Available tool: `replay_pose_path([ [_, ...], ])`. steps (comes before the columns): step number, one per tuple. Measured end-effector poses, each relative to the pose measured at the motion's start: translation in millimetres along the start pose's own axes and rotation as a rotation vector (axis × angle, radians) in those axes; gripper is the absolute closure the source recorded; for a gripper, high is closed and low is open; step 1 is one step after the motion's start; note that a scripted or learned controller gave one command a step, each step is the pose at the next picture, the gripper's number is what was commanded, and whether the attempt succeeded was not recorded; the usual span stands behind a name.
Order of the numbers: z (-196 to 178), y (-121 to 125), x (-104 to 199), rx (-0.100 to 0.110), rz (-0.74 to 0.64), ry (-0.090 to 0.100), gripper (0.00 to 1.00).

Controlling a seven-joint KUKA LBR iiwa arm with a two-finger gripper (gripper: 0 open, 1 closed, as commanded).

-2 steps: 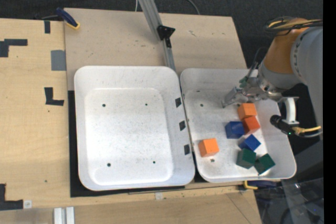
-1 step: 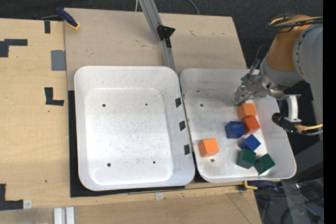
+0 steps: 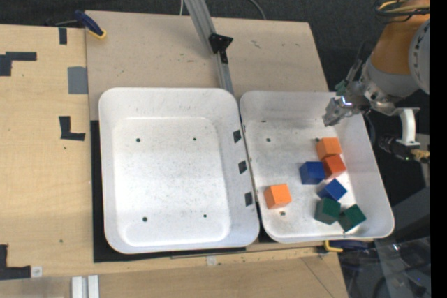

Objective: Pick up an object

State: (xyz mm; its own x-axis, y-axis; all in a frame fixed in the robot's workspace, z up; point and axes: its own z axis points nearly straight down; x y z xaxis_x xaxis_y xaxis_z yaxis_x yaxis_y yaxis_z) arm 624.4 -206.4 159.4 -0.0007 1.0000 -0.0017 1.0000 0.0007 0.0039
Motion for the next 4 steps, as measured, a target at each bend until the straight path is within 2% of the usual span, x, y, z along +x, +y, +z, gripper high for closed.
replay_pose_path([
  [1,-62,5,6,-0.002,-0.002,0.0,1.0],
  [2,-84,6,6,0.002,-0.001,0.001,1.0],
  [4,-95,-22,120,0.004,-0.006,0.004,1.0],
])
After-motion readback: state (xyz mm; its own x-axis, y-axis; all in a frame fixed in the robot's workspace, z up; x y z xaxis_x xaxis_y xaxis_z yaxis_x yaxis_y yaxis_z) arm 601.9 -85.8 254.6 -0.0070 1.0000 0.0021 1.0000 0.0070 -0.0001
